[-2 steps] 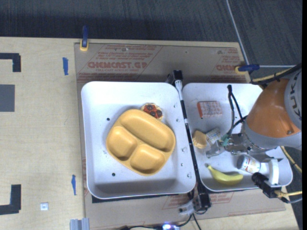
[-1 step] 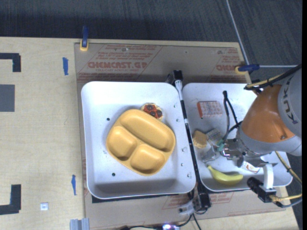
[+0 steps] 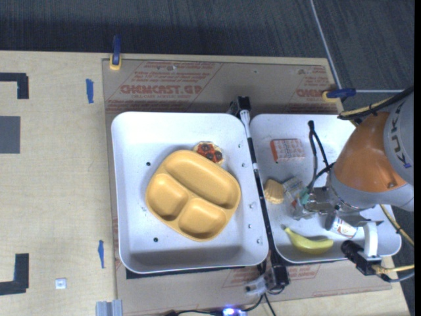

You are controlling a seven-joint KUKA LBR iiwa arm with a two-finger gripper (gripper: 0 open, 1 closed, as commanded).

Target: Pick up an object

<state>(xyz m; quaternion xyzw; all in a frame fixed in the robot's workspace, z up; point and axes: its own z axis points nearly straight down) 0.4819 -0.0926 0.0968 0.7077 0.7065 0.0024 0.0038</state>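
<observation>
Camera view shows the pincer (image 3: 304,204) low in the right bin (image 3: 388,247), the banana (image 3: 308,241) lying sideways just below it, nearer us; how wide it is I cannot tell.

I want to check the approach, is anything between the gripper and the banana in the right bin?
Nothing visible stands between them. The gripper sits just above the banana in the right bin; the small yellow lump lies off to the side.

Single fixed camera above bench (image 3: 52,176), slanting down on both bins (image 3: 128,196).
</observation>
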